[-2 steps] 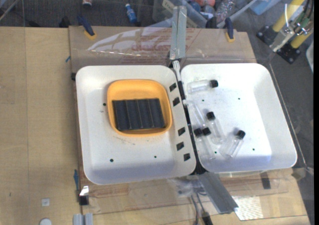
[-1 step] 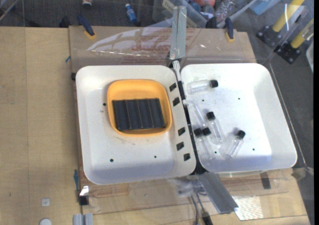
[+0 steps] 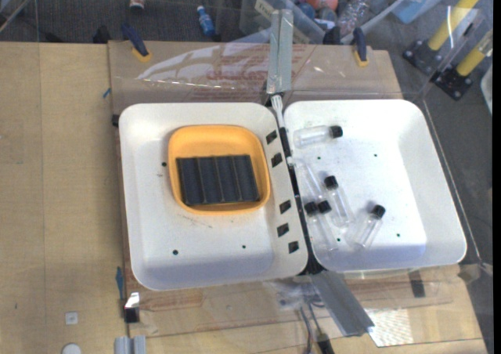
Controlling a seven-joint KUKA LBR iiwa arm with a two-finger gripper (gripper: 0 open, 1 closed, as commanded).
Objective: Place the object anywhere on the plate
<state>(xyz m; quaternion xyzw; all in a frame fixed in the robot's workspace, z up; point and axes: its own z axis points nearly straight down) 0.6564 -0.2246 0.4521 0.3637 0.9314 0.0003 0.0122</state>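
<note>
**Jaws: state cannot be told; block on plate, vials in right bin**

Jaws open or closed: cannot tell from this view, so nothing counts as held.

Left bin [image 3: 149, 254] holds the orange plate [image 3: 219, 134], lying flat near the bin's middle. A black ribbed block [image 3: 218, 180] lies on the plate, inside the rim and covering most of its floor. It looks settled, not tilted.

Right bin [image 3: 411, 149] holds several clear vials with black caps. One vial [image 3: 315, 136] lies alone near the bin's back left. A cluster [image 3: 329, 197] lies by the divider between the bins, some touching or overlapping; the exact count is hard to read. One more vial [image 3: 366, 225] lies just right of the cluster. All of them lie on their sides, well apart from the plate.

Step, as a judgement: two readings are possible.
- If the block is the object, it is on the plate and the task looks done. Nothing is left except keeping clear of it.
- If a vial is the object, the pick is not yet begun.

For a pick, the lone back vial or the one right of the cluster looks the easier target, since each has free space around it. The next move calls for coming down over the vial's body with the jaws across its short axis, then lifting it over the divider. The release should go onto the bare plate rim area or on top of the block.

Risks: the vials are round and clear, so likely to roll or slip, and the cluster invites a double grab.
</note>
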